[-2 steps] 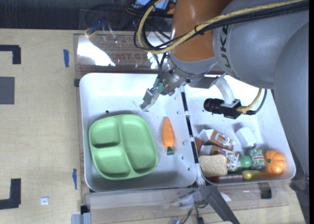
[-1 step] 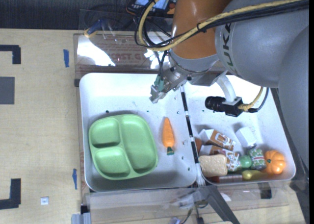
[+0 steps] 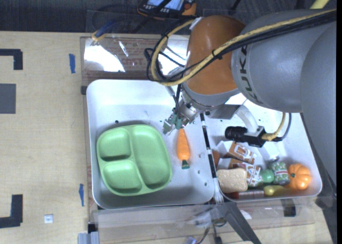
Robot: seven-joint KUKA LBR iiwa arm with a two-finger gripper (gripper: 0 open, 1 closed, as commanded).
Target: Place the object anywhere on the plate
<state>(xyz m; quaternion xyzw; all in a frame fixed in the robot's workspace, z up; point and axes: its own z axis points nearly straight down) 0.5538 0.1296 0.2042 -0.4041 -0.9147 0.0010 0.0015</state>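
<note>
Carrot (image 3: 183,148) lies in the left bin (image 3: 128,96) beside the green plate (image 3: 133,158); my end effector (image 3: 175,122) hovers above, grip state unclear.

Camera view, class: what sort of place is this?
Probably a robotics lab test bench: a grey arm reaches over two white bins holding a green plate and toy food like a carrot.

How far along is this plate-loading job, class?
Done: the claw is over the left bin, near the carrot. In hand: nothing visibly gripped; the carrot lies on the bin floor beside the green plate. Left: grasp it and set it on the plate.
</note>
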